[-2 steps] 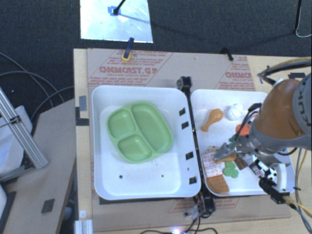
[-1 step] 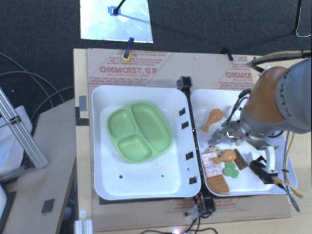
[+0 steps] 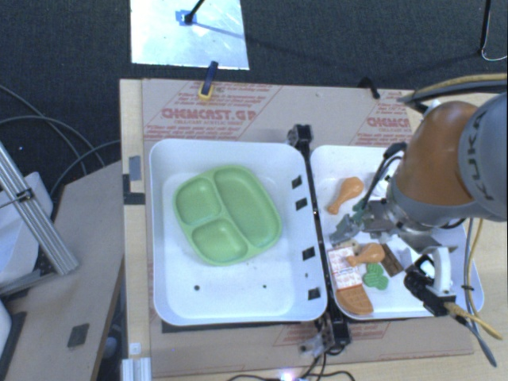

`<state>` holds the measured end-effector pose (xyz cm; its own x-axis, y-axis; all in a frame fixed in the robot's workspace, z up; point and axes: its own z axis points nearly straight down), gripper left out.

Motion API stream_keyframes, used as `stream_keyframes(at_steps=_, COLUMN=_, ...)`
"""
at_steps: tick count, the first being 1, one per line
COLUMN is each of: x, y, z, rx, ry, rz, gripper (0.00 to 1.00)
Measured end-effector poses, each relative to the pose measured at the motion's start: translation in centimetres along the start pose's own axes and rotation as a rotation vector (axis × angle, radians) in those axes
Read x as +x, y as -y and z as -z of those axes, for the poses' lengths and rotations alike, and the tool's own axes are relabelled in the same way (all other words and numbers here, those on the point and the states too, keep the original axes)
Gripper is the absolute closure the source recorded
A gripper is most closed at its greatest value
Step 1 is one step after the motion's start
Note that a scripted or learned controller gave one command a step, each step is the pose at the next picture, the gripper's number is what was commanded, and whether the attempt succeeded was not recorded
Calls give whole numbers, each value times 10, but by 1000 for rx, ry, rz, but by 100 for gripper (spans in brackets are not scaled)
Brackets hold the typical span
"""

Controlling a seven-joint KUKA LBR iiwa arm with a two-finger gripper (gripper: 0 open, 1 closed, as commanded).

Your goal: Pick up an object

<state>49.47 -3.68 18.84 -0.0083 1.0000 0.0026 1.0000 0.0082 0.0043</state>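
Pincer (image 3: 349,227) in right bin (image 3: 468,280) – grip state unclear; drumstick (image 3: 346,192) just beyond. Left bin (image 3: 163,292) holds green tray (image 3: 228,213).

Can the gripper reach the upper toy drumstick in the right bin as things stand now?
Probably yes. The upper toy drumstick lies alone on bare floor of the right bin, uncovered, and the gripper hangs close beside it.

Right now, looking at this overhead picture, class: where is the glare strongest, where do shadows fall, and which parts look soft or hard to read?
In the camera view, glare is strongest on the shiny sheet above the bench; the left bin is evenly bright around the green tray; the arm shades part of the right bin; the gripper and small items beneath it look soft.
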Motion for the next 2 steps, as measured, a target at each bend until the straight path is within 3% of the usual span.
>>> stream_keyframes(at_steps=1, x=-144, y=-28, z=-70, rx=5, ry=10, rz=-18, gripper=0)
stream_keyframes(at_steps=2, x=-150, y=-62, z=-90, rx=-1, ry=0, rz=-2, gripper=0)
